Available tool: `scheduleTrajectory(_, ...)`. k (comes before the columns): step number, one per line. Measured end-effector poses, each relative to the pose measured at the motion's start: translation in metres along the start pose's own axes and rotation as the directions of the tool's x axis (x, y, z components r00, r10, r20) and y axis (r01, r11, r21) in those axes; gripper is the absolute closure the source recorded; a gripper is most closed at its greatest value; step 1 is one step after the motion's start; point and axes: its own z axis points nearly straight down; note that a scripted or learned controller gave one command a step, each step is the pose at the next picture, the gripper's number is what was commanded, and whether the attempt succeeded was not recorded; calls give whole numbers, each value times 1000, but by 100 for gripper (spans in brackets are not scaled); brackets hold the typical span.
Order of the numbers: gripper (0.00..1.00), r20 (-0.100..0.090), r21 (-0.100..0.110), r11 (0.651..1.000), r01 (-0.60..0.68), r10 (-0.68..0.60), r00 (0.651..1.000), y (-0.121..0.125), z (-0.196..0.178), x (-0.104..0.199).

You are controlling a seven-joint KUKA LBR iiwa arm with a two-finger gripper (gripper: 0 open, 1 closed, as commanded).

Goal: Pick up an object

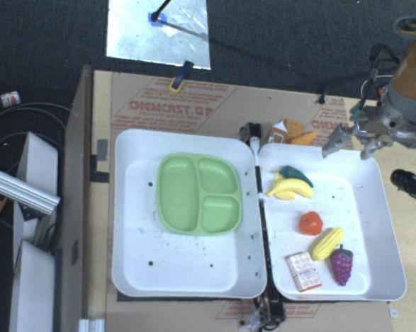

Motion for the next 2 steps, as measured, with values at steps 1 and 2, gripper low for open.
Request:
scheduleTrajectory(1,0,-1,8,1000,-4,4,1000,-19,114,-21)
scheduleTrajectory(2,0,-2,4,1000,1,-1,1000,-31,192,7)
